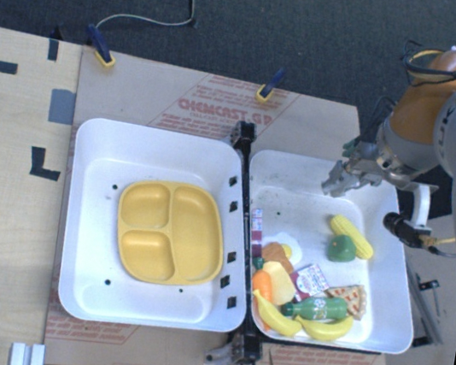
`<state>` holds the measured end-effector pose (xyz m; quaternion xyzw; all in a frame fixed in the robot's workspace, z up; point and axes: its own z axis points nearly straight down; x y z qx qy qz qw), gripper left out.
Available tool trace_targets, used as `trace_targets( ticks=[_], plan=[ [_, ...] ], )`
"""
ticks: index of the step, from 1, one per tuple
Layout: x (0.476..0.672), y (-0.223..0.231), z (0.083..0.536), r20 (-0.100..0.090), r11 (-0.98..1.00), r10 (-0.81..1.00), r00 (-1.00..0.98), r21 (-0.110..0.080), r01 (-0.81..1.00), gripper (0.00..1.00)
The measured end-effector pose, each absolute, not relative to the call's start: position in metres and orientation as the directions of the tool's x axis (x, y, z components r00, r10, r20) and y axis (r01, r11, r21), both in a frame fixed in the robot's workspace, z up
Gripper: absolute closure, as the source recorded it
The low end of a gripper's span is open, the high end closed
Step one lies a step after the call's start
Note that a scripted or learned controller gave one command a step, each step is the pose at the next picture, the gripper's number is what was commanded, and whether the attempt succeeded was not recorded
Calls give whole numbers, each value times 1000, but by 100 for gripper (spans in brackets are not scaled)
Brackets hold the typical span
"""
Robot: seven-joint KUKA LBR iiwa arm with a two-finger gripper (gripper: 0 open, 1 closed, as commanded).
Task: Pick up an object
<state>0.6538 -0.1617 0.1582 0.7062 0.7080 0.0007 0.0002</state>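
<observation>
Left white plastic bin (87,197) is carrying a yellow three-compartment plastic tray (170,233), sitting at centre. Both bins are resting on a brown cardboard sheet (214,110) laid over the table (3,183).

Right white plastic bin (298,176) is holding toy food bunched at 6 to 7 o'clock: fried egg (286,250), orange carrot (264,284), two yellow bananas (275,317), green bottle (315,307), pizza slice (350,299), pink-and-white packet (310,279). Yellow corn cob (351,235) is lying at 3 o'clock, touching a green pepper (340,250) just below it.

End effector (338,182) is hovering over bare bin floor at 1 o'clock, well apart from the food, gripping nothing. Can't tell how it's set.
</observation>
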Motion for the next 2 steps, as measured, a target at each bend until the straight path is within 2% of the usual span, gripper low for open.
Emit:
trace_targets(
  ticks=[1,2],
  plan=[
    [653,-162,157,1,2,1000,-2,0,1000,0],
    [669,-175,87,-2,2,1000,-2,3,1000,0]
  ],
)
